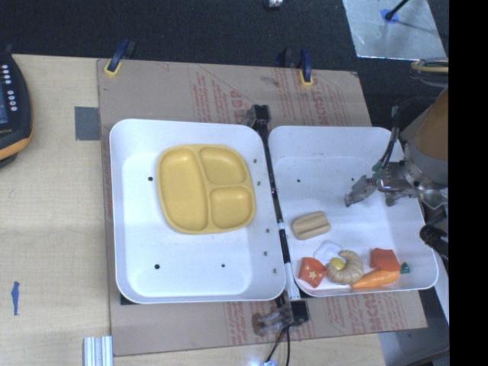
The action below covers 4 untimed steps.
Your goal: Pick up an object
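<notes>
My gripper [375, 195] hangs over the right part of the right bin [320, 139], open, with nothing between its fingers. A tan bread-like block [310, 224] lies to its lower left, apart from it. Along the bin's front edge sit a red piece [309, 272], a white fried egg [329, 255], a curled tan piece [351, 267], an orange carrot [376, 279] and a red-orange block [383, 258]. They are clustered and touching one another.
The left bin [137, 265] holds a yellow divided plate [206, 187]. A black divider with clips [268, 181] runs between the bins. A pendant [11, 105] rests at the far left of the bench. Blue clamps [306, 69] hold the cardboard's back edge.
</notes>
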Available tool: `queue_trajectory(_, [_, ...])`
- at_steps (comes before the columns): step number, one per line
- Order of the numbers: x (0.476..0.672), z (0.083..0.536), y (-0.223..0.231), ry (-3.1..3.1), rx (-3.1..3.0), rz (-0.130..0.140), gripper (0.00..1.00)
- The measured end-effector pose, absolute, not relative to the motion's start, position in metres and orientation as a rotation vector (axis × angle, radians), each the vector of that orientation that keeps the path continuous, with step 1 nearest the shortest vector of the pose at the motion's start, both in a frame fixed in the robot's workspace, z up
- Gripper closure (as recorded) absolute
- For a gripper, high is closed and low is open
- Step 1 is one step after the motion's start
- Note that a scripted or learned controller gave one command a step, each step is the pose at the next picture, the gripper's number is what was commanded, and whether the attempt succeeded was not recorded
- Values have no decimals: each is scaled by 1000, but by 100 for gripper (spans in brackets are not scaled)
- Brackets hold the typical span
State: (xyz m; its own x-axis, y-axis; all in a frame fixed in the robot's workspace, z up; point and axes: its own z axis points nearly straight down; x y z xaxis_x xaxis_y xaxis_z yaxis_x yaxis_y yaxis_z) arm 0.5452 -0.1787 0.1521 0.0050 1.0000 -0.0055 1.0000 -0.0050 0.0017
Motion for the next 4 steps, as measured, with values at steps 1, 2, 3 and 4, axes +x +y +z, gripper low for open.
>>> queue_trajectory(1, [476, 88, -209, 2226, 2230, -9, 0])
queue_trajectory(2, [604, 251, -104, 2232, 2188, 26, 0])
queue_trajectory(3, [504, 188, -81, 2233, 2230, -13, 0])
queue_trajectory(4, [516, 151, -214, 2212, 2227, -8, 0])
